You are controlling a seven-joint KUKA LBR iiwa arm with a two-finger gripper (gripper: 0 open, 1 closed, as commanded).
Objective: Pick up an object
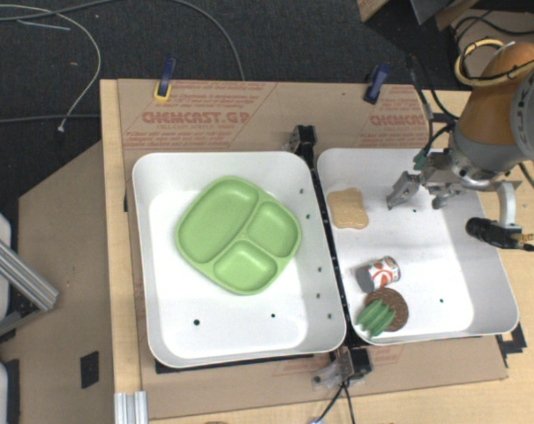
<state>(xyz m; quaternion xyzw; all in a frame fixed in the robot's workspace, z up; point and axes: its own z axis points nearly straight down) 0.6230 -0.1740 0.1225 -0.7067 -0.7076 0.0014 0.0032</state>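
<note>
In the right bin (483, 285) lie three things. A tan, bread-like slice (347, 208) rests near the bin's upper left corner. A small red and white can (379, 274) lies on its side lower down. A round brown piece with green on top (383, 313) sits at the front edge. My gripper (419, 196) hangs over the upper middle of this bin, to the right of the tan slice and apart from it. Its two grey fingers (399, 193) are spread open with nothing between them.
The left bin (152, 263) holds a green three-part plate (238, 234). A black divider clamp (304, 138) stands between the bins at the back. Blue clips (166, 76) hold the cardboard base. The arm's cables (500, 232) trail over the right bin's right side.
</note>
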